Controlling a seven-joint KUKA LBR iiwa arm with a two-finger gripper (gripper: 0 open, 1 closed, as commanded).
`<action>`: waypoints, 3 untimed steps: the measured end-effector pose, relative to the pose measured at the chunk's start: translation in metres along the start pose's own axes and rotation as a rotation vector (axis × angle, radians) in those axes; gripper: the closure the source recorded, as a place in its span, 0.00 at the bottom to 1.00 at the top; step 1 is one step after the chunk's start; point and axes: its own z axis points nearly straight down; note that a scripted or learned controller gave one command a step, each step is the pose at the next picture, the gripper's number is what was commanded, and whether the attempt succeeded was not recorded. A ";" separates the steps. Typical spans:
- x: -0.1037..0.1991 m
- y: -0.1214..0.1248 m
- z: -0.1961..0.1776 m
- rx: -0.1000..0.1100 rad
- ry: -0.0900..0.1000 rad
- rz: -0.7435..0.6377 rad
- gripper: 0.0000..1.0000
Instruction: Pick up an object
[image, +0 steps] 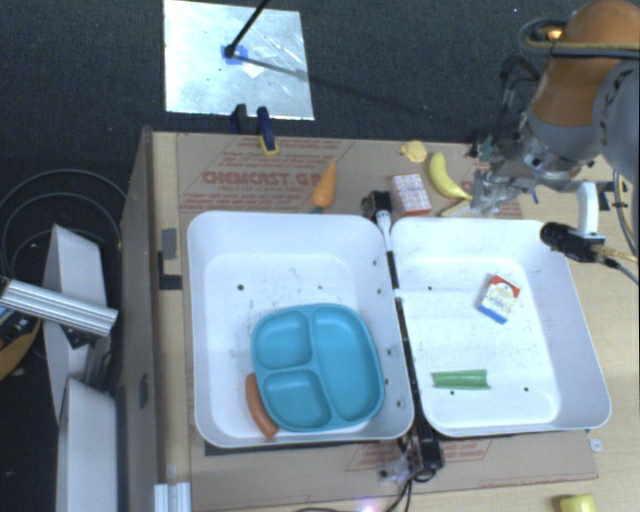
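Observation:
In the right bin (560, 400) lie a small carton in white, blue and red (497, 297) and a flat green piece (459, 379). In the left bin (215, 300) a light blue divided plate (315, 365) sits toward the front, with an orange sausage-shaped piece (260, 405) along its left edge. My gripper (487, 193) hangs above the back rim of the right bin, away from all of these things.
On the cardboard behind the bins lie a yellow banana (444, 177), a small pink-and-white box (410, 194), an orange carrot (324, 186) and a small yellow piece (414, 151). A blue clamp (265, 127) stands at the back. A yellow object (575, 503) sits at the front right.

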 end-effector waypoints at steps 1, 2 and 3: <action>0.018 -0.008 0.011 0.005 -0.001 0.003 1.00; 0.003 -0.001 0.002 0.001 -0.002 0.008 1.00; 0.013 -0.001 -0.010 0.002 -0.001 0.004 1.00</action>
